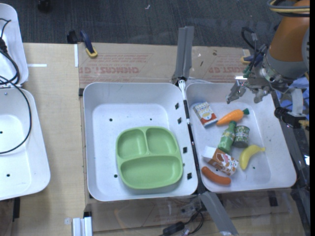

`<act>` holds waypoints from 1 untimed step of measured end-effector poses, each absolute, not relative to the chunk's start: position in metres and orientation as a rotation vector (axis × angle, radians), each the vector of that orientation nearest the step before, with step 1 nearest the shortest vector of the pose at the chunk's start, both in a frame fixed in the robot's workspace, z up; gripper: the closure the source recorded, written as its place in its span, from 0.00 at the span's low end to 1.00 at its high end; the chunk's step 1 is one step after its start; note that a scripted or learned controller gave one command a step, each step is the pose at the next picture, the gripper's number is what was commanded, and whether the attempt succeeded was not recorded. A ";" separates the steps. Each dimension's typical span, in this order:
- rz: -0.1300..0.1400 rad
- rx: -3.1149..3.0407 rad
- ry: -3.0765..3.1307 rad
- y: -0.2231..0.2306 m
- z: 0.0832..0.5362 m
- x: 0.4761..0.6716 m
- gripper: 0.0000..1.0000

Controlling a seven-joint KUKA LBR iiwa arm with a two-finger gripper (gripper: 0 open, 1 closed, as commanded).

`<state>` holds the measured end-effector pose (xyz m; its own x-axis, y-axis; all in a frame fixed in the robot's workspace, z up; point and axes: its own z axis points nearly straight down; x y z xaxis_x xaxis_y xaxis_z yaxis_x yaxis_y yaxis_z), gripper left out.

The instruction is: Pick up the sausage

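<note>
Dark carpet runs across the top of the view, and below it a pale wooden bench (54,132) carries the two shallow white bins. At the far left, white moulded trays (19,146) with a black cable (22,107) looping over them sit on the bench, and a small blue-and-yellow clamp (87,44) lies near the bench's upper edge. A strip of brown cardboard (128,63) with red lettering lies behind the bins. In the left bin (98,112) rests a green divided plate (148,157), two small compartments at the top and one large at the bottom. A grey metal bar (184,53) stands at the seam between the bins. In the right bin (280,176), a small snack carton (204,113) lies toward the upper left, an orange carrot (230,116) just beside it, then a green bottle (227,137) touching a dark tin can (241,135). Below these sits a red-and-white packet (222,161), with a yellow banana (250,154) to its right. The sausage (215,176), reddish orange, lies along the bin's lower front, just under the packet and touching it. At the upper right, the arm's orange band (290,38) hangs above the pincer (246,93), which hovers over the upper rim of the right bin with its two fingers (233,95) spread apart and nothing between them, well apart from the sausage.
</note>
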<state>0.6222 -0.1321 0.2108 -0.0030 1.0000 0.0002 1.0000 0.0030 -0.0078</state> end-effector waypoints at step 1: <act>0.007 -1.994 -2.421 -0.131 0.222 0.603 0.00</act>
